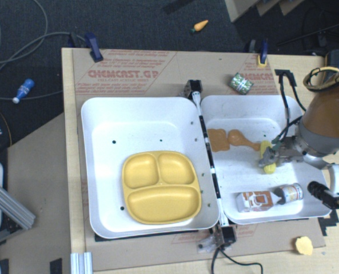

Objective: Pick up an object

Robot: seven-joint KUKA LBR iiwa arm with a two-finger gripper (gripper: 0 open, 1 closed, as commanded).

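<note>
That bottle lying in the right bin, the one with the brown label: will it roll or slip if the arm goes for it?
The bottle lies on its side near the right bin's front wall, so it will likely roll if nudged across its length. Its round, glossy-looking body may slip from a loose pinch. It looks rigid rather than floppy. The gripper sits above it by a yellow object.

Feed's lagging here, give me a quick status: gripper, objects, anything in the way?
Gripper low in right bin, at small yellow object. Brown spoon just left of it. Bottle lying near front wall.
</note>
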